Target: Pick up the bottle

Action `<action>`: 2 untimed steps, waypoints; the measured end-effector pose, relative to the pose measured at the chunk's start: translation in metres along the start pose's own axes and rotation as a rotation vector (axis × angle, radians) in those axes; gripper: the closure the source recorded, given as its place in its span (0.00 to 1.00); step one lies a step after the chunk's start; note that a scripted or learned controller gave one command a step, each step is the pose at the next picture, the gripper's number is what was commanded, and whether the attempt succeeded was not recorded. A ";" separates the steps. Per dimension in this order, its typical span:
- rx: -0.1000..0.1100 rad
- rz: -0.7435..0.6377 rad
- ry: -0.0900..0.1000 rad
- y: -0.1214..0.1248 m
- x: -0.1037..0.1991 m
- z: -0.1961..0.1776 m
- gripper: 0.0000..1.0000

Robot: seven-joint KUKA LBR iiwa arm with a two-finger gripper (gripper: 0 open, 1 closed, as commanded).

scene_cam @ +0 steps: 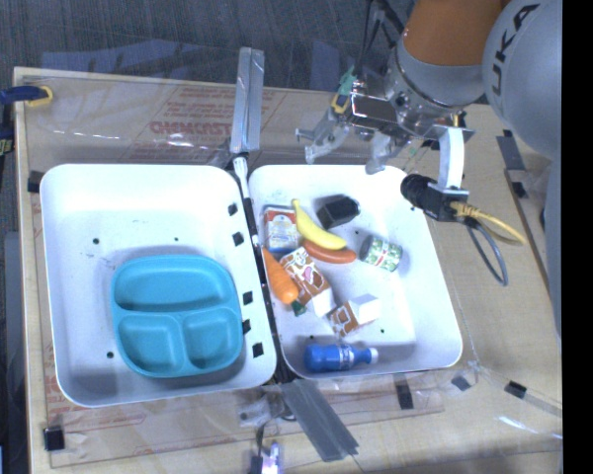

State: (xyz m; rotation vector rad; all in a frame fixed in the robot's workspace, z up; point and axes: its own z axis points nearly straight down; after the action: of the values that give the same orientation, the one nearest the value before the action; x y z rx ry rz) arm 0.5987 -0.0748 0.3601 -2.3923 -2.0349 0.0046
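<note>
Blue bottle (338,356) is lying on its side at the front wall of the right bin (445,309), looks light and slick, so I'd pinch mid-body; claw (348,146) is spread, empty, past the bin's far rim.

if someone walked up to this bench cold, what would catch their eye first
Probably the turquoise divided tray lying alone in the left bin, the biggest block of colour in view. Next, the clutter in the right bin: a yellow banana and a carrot near the middle, and the blue bottle lying on its side at the near edge. The arm's hand hangs over that bin's far rim.
</note>
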 end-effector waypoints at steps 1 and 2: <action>-0.001 -0.045 0.001 -0.021 0.025 -0.083 0.00; 0.003 -0.055 0.000 -0.021 0.026 -0.092 1.00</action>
State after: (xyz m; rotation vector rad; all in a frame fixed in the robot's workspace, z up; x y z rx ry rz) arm 0.5828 -0.0452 0.4526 -2.3343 -2.0980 0.0082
